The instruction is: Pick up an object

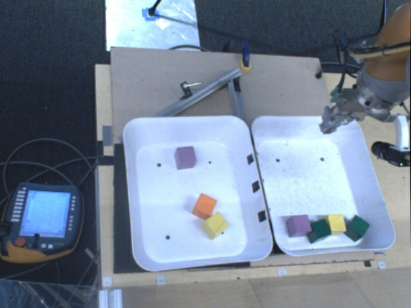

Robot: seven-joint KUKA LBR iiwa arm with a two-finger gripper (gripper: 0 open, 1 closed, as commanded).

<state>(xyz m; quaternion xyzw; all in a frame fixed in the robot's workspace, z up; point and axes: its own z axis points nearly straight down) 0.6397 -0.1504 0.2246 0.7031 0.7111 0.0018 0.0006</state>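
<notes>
Two bins: shallow and white, set side by side on the bench, the left bin (138, 172) and the right bin (366, 172) touching along their inner rims.
Gripper: the gripper (329, 124) hangs over the far right corner of the right bin, just inside its rim, on the grey arm with its orange band (393, 40).
Gripper state: from where I stand the fingertips look bunched together and dark; I cannot tell how far apart they are, and nothing shows between them.
Left bin, far side: a purple cube (185, 157) sits alone toward the far edge, near the middle of the bin's width.
Left bin, near side: an orange cube (204, 205) and a yellow cube (216, 225) lie toward the near right corner, touching at their corners.
Right bin, near edge: a row of four blocks, a mauve cube (298, 224), a dark green block (318, 230), a small yellow block (336, 222) and another green block (357, 226), packed close along the near wall.
Gripper to blocks: well apart; the row lies at the opposite edge of that bin.
Bench, far side: a metal bar (199, 92) lies slanted on the board.
Floor, left of the bench: a teach pendant (42, 220) with a lit screen.
</notes>
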